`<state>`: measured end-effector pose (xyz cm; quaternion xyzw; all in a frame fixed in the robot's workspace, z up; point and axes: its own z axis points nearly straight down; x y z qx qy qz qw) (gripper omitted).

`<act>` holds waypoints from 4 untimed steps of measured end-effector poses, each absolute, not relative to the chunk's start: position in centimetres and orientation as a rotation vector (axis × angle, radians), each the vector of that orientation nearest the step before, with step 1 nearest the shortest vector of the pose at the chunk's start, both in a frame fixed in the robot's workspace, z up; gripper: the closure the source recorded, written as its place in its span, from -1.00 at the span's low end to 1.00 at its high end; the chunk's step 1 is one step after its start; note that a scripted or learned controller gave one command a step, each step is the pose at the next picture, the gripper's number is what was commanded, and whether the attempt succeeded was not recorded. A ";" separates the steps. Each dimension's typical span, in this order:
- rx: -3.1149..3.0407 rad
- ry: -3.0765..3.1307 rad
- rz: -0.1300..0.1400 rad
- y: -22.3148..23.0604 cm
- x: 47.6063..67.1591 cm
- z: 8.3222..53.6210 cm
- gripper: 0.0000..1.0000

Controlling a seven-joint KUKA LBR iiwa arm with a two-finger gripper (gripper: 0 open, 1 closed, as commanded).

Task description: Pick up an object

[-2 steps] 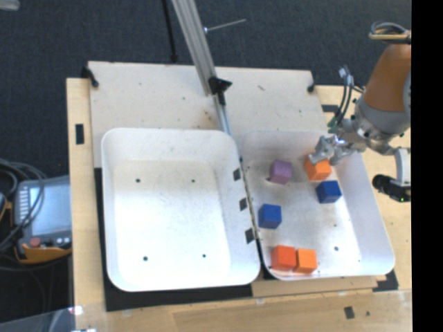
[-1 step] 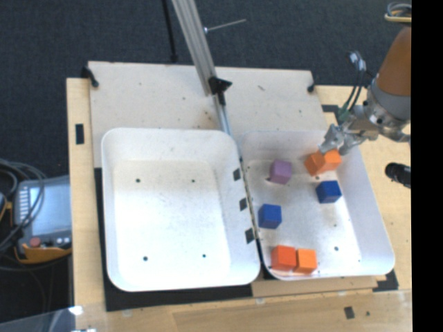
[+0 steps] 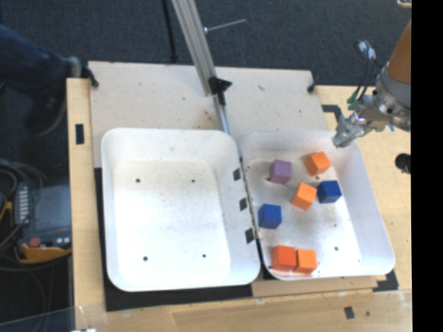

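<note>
Camera view gives us a pale wooden counter [image 3: 159, 95] over dark carpet [image 3: 104, 19], bearing two white bins. Seven blocks lie in the right bin [image 3: 370, 213]; the pincer [image 3: 344, 137] hovers over its far rim, grip state unclear to us.

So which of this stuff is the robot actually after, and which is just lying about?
For the job:
gripper
purple cube
orange cubes
blue cubes
right bin

Lying about:
left bin
metal pole
</note>
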<state>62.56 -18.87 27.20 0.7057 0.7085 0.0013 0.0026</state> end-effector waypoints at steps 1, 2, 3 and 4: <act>2.216 2.227 -0.001 -14.3 61.4 25.8 1.00; 2.216 2.229 -0.001 -9.1 59.9 24.5 1.00; 2.216 2.229 0.000 -3.7 58.2 23.5 1.00; 2.213 2.233 0.003 2.1 57.5 24.3 1.00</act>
